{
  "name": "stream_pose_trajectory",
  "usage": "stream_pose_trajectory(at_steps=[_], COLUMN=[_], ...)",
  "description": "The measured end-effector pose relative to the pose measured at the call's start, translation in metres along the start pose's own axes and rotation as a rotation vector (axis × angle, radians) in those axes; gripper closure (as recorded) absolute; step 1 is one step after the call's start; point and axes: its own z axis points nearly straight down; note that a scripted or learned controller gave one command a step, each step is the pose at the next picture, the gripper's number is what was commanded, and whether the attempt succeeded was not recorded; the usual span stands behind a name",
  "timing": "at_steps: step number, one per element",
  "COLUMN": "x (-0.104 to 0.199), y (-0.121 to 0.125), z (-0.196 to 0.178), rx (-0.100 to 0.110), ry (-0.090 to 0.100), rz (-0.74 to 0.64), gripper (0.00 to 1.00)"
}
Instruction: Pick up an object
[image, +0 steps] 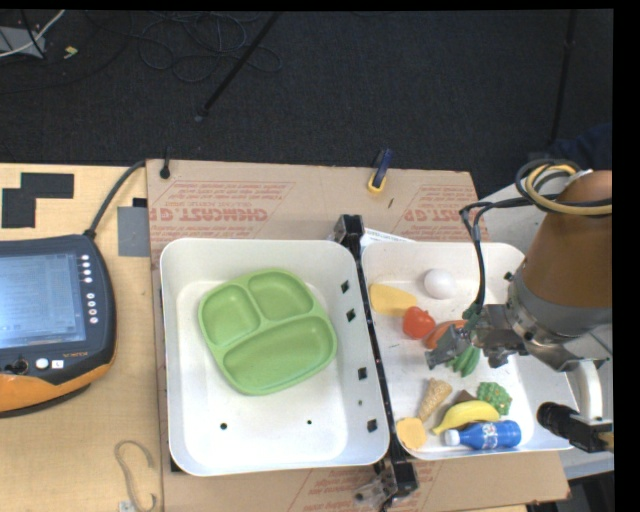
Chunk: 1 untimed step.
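My gripper (452, 347) hangs low over the middle of the right bin (500, 255), reaching in from the right. It is right beside an orange piece (441, 331) and a green pod (466, 361), and partly covers both. A red tomato-like piece (418, 322) lies just to its left. Further back are a yellow wedge (392, 297) and a white egg (438, 283). Nearer the front lie a tan cone (433, 398), a banana (468, 413), a green broccoli (494, 396), a blue bottle (490, 435) and an orange slice (410, 432).
The left bin (190, 400) holds a green divided plate (268, 330). A black divider (366, 345) separates the two bins. A tablet-like pendant (50, 310) sits on the bench at far left. The arm's body (570, 270) looms over the right bin's right side.
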Motion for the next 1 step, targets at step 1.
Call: stream_pose_trajectory(at_steps=[1], x=[-0.0003], y=[0.0020], z=[-0.0055], rx=[-0.011], ry=[-0.001], rz=[-0.001], gripper=[0.00])
